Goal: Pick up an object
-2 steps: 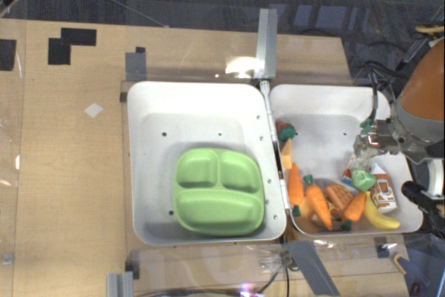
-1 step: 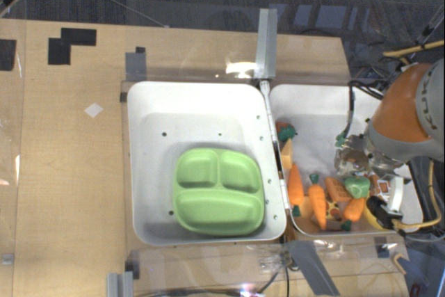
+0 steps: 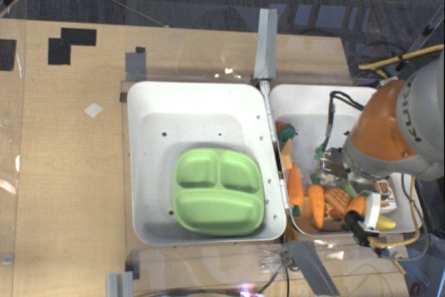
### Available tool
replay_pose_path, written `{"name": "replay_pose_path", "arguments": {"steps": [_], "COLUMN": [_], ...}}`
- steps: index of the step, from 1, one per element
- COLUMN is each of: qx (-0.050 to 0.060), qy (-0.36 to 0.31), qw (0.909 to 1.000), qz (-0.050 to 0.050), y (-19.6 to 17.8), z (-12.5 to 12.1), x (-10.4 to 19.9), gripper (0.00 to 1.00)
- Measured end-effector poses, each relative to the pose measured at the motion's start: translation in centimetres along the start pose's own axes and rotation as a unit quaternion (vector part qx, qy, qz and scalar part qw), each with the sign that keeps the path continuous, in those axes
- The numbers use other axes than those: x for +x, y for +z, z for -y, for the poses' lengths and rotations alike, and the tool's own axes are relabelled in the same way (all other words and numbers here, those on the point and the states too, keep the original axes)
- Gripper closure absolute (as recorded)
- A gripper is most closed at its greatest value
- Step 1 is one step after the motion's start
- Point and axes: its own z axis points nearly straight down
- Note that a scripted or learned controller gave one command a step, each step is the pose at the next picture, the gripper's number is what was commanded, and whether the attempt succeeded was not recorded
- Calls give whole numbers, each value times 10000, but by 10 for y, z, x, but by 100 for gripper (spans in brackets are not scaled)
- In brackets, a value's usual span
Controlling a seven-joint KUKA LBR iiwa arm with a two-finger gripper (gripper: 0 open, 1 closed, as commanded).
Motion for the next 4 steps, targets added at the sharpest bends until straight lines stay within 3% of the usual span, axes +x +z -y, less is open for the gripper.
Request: {"name": "replay_pose_path", "arguments": {"steps": [1,2,3,4], "qx": [169,161,153,172], "qy": [-737,-1033,-2016,-2059], "qw": [9971,9945,9793,9784], "qz": [-28,-41,-51,-47], "y": [-86,0,-85,-92], "z": [-69,-46,-125,-125], "x": [34,-1,66,67], "gripper": [0,0,0,100]}}
